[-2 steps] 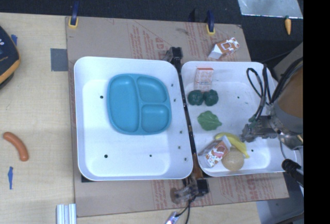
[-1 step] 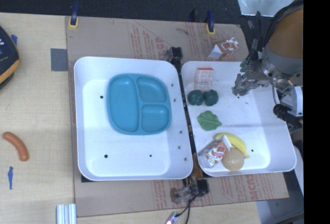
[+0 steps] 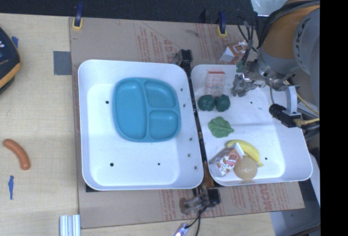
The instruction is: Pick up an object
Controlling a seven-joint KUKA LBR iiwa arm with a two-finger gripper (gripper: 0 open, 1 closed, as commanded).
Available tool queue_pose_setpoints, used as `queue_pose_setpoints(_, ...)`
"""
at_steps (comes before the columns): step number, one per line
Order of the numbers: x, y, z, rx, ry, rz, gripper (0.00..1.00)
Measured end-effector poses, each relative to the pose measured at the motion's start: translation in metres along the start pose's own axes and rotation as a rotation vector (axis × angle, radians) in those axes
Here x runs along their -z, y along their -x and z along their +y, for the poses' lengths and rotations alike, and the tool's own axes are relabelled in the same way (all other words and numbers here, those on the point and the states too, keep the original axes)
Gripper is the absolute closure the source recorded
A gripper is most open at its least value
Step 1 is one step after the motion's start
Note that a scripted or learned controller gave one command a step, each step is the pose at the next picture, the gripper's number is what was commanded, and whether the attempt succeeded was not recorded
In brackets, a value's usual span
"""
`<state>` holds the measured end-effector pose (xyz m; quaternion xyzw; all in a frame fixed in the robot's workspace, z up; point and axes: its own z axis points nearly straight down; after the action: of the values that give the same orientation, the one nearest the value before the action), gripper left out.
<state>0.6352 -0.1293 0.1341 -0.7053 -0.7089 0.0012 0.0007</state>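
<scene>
Two shallow white bins sit side by side; the left bin holds a blue plastic divided plate. The grey arm with its orange band reaches over the right bin, its gripper low above the far end. Just beside the gripper lies a small printed packet; nearer are two dark green round pieces, a green leaf, a yellow banana, a red-and-white carton and a tan ball.

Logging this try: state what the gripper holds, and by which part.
Nothing seen held. The gripper hangs over the right bin, near the packet.
</scene>
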Motion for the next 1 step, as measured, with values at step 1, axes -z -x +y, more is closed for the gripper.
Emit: queue_pose_setpoints(1,-0.0257,0.0306,-0.0329,-0.001,-0.001,0.000,0.00)
